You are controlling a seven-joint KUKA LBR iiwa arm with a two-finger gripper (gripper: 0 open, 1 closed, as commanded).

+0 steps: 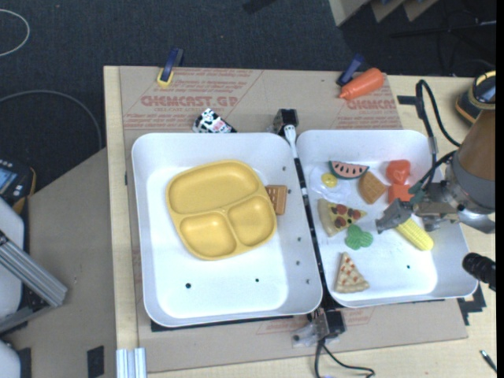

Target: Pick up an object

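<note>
Two white bins sit on cardboard; the right bin [315, 211] holds toy food. Beside the open, empty gripper [398, 215] lies the corn cob [416, 234], seemingly light, rigid, slick plastic; best pinched across its middle.

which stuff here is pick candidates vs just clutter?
In play, right bin:
gripper
corn cob
watermelon slice
red piece
orange block
green piece
two pizza slices

Lying about:
yellow divided plate and a brown piece, left bin
carrot toy, black-and-white toy, bench
</note>
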